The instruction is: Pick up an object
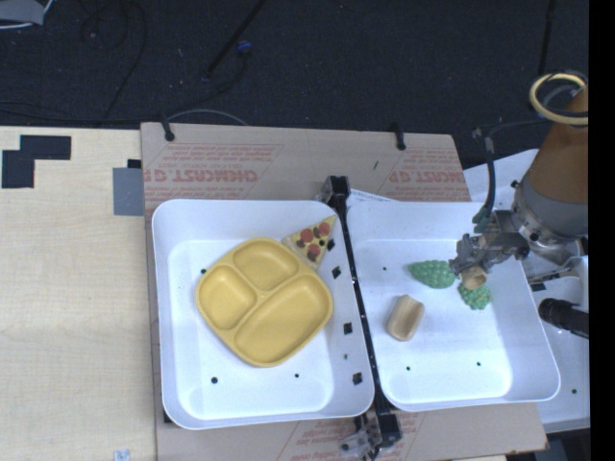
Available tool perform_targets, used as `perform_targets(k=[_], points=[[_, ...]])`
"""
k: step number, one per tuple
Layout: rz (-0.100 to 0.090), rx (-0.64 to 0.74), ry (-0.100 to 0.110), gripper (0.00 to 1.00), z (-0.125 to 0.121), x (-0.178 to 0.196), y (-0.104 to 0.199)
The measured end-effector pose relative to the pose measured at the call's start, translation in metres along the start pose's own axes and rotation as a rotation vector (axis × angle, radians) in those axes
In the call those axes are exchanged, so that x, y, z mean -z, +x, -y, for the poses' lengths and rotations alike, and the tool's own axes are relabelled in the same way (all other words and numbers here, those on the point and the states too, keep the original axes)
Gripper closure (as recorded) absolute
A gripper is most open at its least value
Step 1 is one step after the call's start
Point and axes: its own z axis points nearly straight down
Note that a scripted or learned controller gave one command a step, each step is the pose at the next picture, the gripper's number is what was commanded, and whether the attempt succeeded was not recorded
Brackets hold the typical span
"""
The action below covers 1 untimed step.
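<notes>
The claw (473, 269) hangs low over the right bin (519, 373), near its far right side; whether it is released or clenched cannot be told. Directly at it lie two green toy pieces: one leafy green piece (432, 274) just left of the claw, and a smaller green piece (475, 298) just beneath it, possibly touching. A tan bread-like piece (405, 317) lies nearer the bin's middle, apart from the claw. In the left bin (178, 353) a yellow divided plate (264, 301) rests tilted, with a toy pizza slice (314, 239) at its far corner, well away across the divider between the bins.
</notes>
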Motion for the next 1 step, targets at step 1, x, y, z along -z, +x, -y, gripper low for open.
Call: perform_targets(k=[1], points=[[0.0, 0.0, 0.001, 1.0, -0.0142, -0.0143, 0.0506]])
